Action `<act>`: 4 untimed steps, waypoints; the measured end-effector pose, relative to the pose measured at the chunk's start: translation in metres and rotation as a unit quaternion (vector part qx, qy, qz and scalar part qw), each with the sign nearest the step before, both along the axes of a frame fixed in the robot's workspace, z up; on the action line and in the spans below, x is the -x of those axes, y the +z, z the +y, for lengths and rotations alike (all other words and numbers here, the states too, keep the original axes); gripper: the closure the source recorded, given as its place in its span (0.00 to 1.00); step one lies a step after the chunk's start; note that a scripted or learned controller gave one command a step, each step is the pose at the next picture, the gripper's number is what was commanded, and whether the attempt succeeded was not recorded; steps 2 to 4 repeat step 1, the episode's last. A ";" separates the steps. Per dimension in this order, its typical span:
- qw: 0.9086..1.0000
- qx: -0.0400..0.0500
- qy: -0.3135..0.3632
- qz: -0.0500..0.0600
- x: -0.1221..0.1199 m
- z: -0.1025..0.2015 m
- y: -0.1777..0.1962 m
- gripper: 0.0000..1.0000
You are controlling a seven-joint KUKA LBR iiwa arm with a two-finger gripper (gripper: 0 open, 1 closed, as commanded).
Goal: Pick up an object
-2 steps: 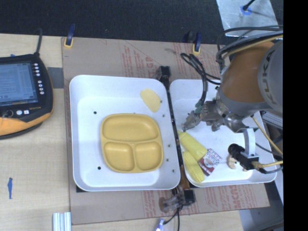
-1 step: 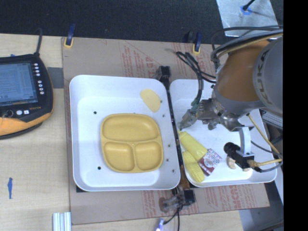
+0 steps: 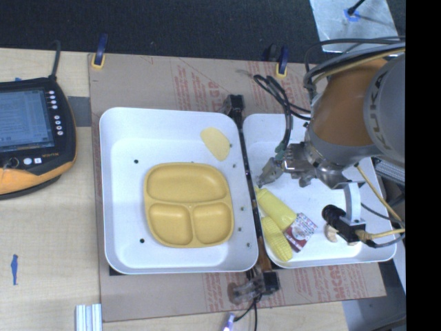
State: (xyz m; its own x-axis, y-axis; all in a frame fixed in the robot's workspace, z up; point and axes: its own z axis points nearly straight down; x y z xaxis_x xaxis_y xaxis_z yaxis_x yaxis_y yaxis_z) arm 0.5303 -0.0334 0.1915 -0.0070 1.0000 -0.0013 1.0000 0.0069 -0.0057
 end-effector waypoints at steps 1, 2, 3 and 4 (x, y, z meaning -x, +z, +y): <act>1.000 0.000 0.000 0.000 0.004 -0.009 0.000 0.00; 1.000 0.000 0.000 0.000 0.004 -0.009 0.000 0.00; 1.000 0.000 0.000 0.000 0.004 -0.009 0.000 0.00; 1.000 0.000 0.000 0.000 0.004 -0.009 0.000 0.00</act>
